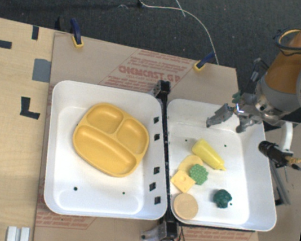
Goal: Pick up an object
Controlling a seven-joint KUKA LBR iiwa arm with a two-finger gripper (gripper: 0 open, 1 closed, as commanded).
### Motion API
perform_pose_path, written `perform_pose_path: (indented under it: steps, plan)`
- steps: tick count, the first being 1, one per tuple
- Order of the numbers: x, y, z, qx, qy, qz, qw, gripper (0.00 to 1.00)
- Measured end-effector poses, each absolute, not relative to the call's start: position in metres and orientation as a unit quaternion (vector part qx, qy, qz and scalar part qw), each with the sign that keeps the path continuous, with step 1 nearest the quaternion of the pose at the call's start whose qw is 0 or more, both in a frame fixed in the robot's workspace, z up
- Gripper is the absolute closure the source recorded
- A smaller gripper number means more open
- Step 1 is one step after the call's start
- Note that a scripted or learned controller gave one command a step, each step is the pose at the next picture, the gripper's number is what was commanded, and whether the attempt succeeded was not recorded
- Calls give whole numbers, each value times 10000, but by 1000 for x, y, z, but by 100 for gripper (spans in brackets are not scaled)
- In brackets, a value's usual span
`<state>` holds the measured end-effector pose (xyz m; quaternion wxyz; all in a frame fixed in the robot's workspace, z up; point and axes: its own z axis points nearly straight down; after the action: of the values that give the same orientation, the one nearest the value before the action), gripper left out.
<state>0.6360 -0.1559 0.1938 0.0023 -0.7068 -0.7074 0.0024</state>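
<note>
In the camera view, my gripper (231, 121) hangs over the back edge of the right bin (259, 207), its two grey fingers spread apart with nothing between them. Below it in that bin lie a yellow corn-like piece (208, 155), a green broccoli-like piece (198, 174) on a pale yellow slice, a yellow cheese wedge (182, 181), a round tan cookie (186, 206) and a dark green piece (222, 198). The corn piece is the closest to the fingers, some way nearer the camera.
The left bin (60, 130) holds a yellow divided plate (111, 138). A black divider with clips (160, 147) runs between the bins. Both bins rest on a cardboard sheet (142, 70) clamped at the back.
</note>
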Motion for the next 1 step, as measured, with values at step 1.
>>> perform_pose_path:
  steps: [1]
  plan:
    - [636, -158, 150, -7067, -7075, 22, 16, 0]
